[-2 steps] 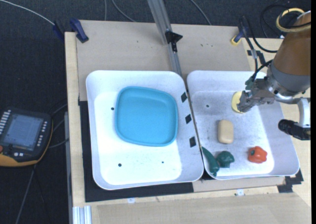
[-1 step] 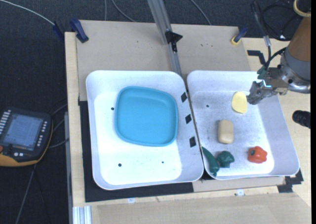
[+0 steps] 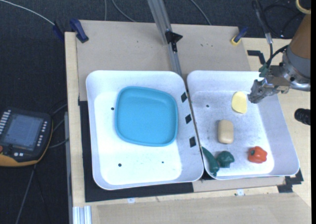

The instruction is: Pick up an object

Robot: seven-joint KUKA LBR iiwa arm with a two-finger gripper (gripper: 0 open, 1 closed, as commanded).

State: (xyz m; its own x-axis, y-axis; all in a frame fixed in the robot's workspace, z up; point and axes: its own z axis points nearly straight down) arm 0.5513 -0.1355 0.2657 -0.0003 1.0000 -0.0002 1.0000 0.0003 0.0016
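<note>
Pincer (image 3: 257,93): at right-centre of frame, over the upper right part of the right bin (image 3: 284,134); tips dark and bunched, gap between them not readable, so spread cannot be told; nothing seen held.
Nearest thing: pale yellow lemon-like piece (image 3: 240,102), just left of the pincer tip and slightly lower in frame, close beside or touching; which of the two, unclear.
Long axis: yellow piece runs roughly up-down in frame, a little tilted.
Other candidates: tan soap-like block (image 3: 226,131) lower left of the pincer, near; red pepper-like toy (image 3: 256,154) below it, further off; green toy (image 3: 222,159) at the bin's lower left corner, well apart.
Left bin (image 3: 98,119): blue square plate (image 3: 146,115), far left of the pincer.
Judgement: short shift leftward likely needed to centre over the yellow piece.
</note>
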